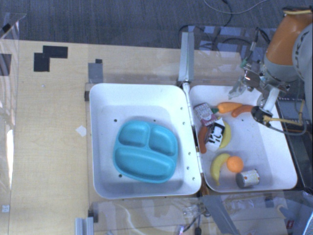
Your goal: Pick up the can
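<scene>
camera view looks down at a slant on a pale wooden surface (49, 146) that carries two shallow white bins side by side. the left bin (102, 180) holds a blue divided plate (145, 151) with three compartments, lying flat near its middle. the right bin (279, 155) holds a scatter of things. the can (247, 178), grey and lying on its side, sits near the bin's front edge, just right of an orange ball (234, 164). a yellow banana (218, 166) lies just left of that ball, touching it or nearly so. further back, a black and white packet (213, 133) rests over a second yellow banana (226, 135), with a reddish sausage shape (202, 139) along the bin's left wall. a small patterned packet (203, 111) lies near the back left corner, and an orange carrot (230, 107) sits beside it with another orange piece (241, 111) touching its right end.

the grey arm with its orange band (288, 35) reaches in from the right, and the claw (257, 89) hovers over the back of the right bin, well apart from the can. whether the claw is open or closed cannot be told here; nothing is seen gripped in it.
</scene>
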You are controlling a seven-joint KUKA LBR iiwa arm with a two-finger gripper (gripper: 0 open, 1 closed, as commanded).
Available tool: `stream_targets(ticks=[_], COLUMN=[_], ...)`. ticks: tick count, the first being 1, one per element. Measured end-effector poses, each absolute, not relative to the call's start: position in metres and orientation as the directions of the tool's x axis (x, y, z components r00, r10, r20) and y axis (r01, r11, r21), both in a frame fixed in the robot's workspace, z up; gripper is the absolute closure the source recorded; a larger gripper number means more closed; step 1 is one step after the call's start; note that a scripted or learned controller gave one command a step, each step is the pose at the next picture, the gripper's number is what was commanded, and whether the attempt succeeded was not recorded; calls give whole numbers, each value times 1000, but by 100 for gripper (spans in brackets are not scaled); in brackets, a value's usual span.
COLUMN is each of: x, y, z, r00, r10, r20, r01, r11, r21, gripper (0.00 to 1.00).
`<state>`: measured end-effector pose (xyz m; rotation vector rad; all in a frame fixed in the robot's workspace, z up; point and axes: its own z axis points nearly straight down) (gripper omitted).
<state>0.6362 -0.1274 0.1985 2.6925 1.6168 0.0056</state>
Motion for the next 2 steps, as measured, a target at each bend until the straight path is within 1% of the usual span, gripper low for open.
stream_targets(ticks=[1,2], x=[640,657], y=[-160,-196], z=[251,375], r00=[602,640], r10=[799,769], r20=[2,3], r01=[799,768], r11=[-602,-640], r21=[5,7], gripper=[0,0])
